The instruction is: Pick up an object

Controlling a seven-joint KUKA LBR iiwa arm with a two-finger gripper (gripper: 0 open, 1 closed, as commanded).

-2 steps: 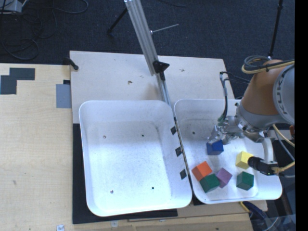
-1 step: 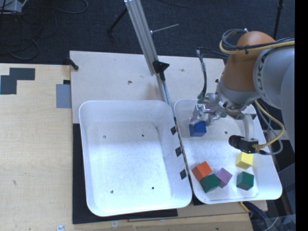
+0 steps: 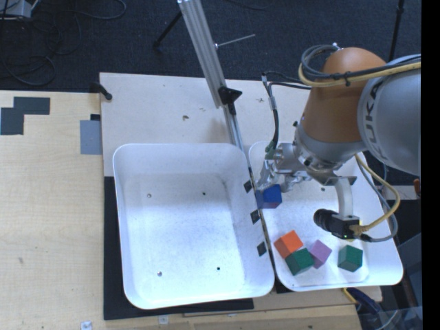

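At the bottom of the frame, in the lower right, lies the right shallow white plastic bin point(image 3: 385, 270), and near its lower edge four small cubes sit close together: an orange cube point(image 3: 289, 242), a dark green cube point(image 3: 300, 260) touching it from below, a purple cube point(image 3: 320, 252) just beside the dark green one, and a second green cube point(image 3: 350, 258) a little apart to the right. The right side of this bin is partly covered by the arm and its cables. To the left, the large left shallow white plastic bin point(image 3: 185, 225) fills the lower centre of the frame. Higher up, at the wall between the two bins, a small blue cube point(image 3: 271, 196) is seen right under the two-finger gripper point(image 3: 276, 179). The gripper is small and cluttered with metal parts, so I cannot tell how its jaws stand, nor if the blue cube is between them or only below them. Above and to the right, the grey arm with the orange band point(image 3: 344, 102) is cut off by the right edge. In the upper centre, a long grey metal rail point(image 3: 206, 50) rises slanted toward the top of the frame.
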